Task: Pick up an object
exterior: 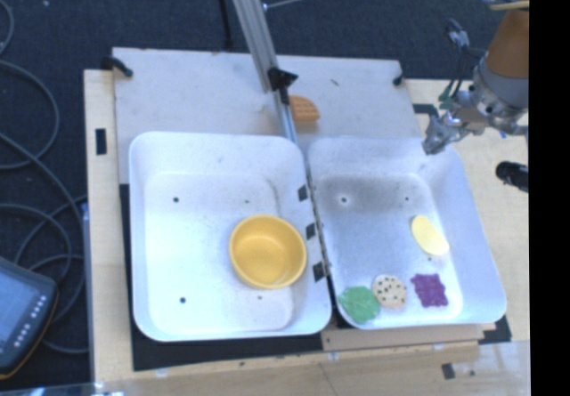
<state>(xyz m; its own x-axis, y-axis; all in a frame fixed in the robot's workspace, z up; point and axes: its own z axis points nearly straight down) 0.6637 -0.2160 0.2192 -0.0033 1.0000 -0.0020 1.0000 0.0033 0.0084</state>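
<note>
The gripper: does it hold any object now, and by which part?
Nothing is held. The gripper hangs over the right bin's far corner, apart from every object.

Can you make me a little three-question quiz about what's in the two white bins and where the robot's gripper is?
1. True or false: the round yellow bowl sits in the left white bin.
2. Which thing lies farthest toward the back of the right white bin? A) the purple bumpy piece B) the flat pale yellow oval C) the green leafy piece
3. Fill in: the speckled round cookie-like piece lies between the green leafy piece and the ______ piece.

Key
1. True.
2. B.
3. Purple bumpy. Bonus fact: the gripper is at the right bin's back right corner, away from all four small things.
</note>
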